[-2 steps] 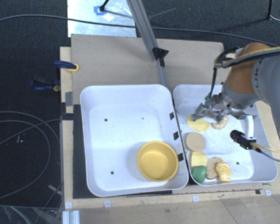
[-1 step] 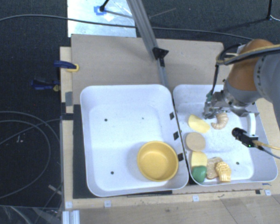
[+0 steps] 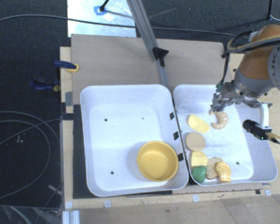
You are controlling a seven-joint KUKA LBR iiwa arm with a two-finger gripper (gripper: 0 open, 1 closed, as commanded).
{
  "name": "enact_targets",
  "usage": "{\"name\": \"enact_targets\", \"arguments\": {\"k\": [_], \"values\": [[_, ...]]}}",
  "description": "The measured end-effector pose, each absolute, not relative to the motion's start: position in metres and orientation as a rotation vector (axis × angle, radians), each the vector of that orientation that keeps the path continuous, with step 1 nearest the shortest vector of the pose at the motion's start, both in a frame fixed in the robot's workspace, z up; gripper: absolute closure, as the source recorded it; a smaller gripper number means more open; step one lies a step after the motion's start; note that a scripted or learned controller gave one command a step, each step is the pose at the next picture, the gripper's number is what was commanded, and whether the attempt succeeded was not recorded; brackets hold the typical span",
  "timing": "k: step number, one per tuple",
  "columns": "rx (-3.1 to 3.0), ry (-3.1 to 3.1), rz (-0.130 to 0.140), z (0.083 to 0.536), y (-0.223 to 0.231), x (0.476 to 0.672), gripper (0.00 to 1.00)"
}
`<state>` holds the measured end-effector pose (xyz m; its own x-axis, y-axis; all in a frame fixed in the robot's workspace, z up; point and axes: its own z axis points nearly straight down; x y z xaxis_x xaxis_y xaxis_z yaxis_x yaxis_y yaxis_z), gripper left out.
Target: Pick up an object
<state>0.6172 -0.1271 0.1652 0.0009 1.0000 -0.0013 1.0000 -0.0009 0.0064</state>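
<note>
A: What is hidden or hard to make out?

B: The claw (image 3: 218, 101) is seen over the right bin (image 3: 266, 169), just above a curved pastry (image 3: 220, 120). Its tips are small and dark against the bin floor, and whether they are spread or pressed together cannot be told. The arm (image 3: 261, 62) is cut off by the right edge of the view. The small heap in the near corner of the right bin is crowded: a yellow block (image 3: 199, 159), a green piece (image 3: 199, 173), a tan biscuit-like piece (image 3: 211, 167) and a ridged yellow piece (image 3: 223, 171) are pressed close together, and their outlines are partly masked by one another.

A: Where is the pastry, and how is it laid?

B: It is lying on the floor of the right bin, toward the far side, just beside a pale yellow lump (image 3: 198, 123). Its long axis is run roughly from far to near, with the ends bent toward the left bin (image 3: 91, 139). No part of it is seen between the claw's tips.

A: What else is noted?

B: A round tan disc (image 3: 195, 141) is placed nearer the front, and a yellow bowl (image 3: 157, 160) is set upright in the left bin. Both bins are carried on the worktop (image 3: 112, 59).
</note>
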Motion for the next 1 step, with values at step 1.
{"name": "enact_targets", "arguments": {"k": [1], "values": [[2.214, 2.223, 0.004, 0.2085, -0.1295, 0.6181, 1.0]]}}
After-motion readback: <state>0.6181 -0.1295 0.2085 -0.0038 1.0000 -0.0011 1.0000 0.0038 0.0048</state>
